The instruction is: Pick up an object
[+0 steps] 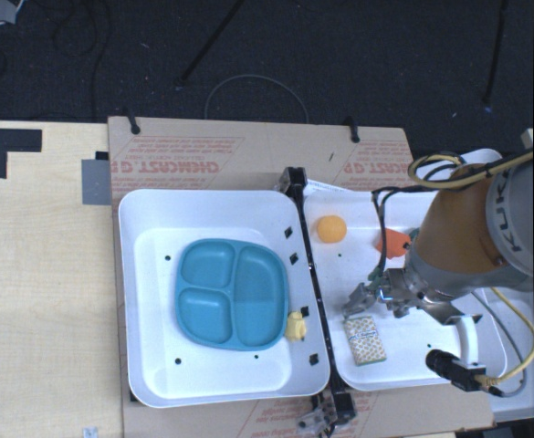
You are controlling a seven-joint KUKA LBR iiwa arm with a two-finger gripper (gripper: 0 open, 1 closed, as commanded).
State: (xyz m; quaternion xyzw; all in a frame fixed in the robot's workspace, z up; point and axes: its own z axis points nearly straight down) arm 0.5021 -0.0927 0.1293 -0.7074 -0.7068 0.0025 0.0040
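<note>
The gripper (pixel 365 301) hangs low over the right bin (pixel 403 377), just above a small patterned packet (pixel 365 339) lying flat near the bin's left wall. Its fingers look spread apart, with nothing between them. The packet seems the nearest thing to take: likely light and thin, perhaps soft or slightly crushable, and flat enough that the fingers would need to close across its narrow width, down close to the floor, or it may slide away. Further up the same bin sit an orange ball (pixel 331 229) and a red-orange object (pixel 393 242) partly hidden by the arm; the ball would probably roll if nudged. In the left bin (pixel 148 245) a blue divided plate (pixel 231 294) lies flat, with a small yellow piece (pixel 296 326) touching its right edge.
</note>
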